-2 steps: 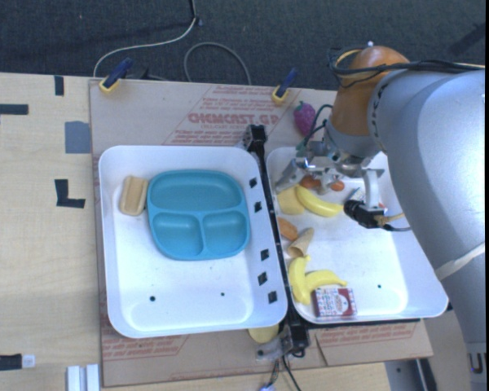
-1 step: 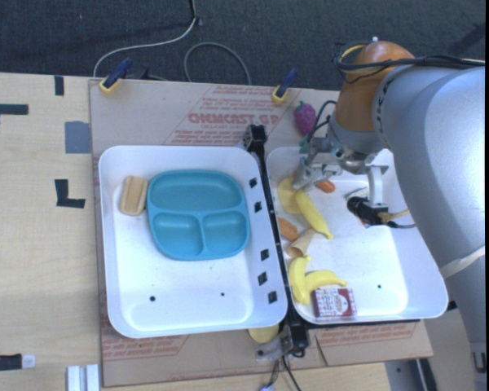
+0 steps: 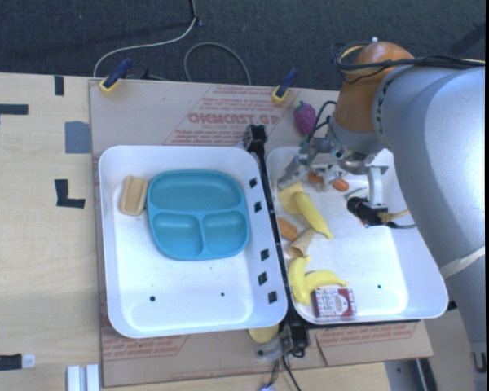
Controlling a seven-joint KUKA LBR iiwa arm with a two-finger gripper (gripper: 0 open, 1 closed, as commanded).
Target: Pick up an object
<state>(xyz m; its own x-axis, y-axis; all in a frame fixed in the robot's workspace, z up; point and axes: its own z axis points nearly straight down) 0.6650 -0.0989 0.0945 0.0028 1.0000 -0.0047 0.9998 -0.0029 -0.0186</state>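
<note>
Gripper [image 3: 310,163] hangs low over the upper left corner of the right bin [image 3: 391,287], beside an orange piece [image 3: 339,184]. Finger spread and grasp cannot be determined. Lower in this bin lie bananas [image 3: 308,210] and a red-and-white carton [image 3: 334,302].

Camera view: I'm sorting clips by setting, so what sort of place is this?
Most likely a robotics lab bench, not a kitchen. Two white bins sit on a cardboard sheet held by clamps, a grey robot arm reaches in, and the food, such as the bananas, looks like toy pieces beside a blue divided plate.
</note>
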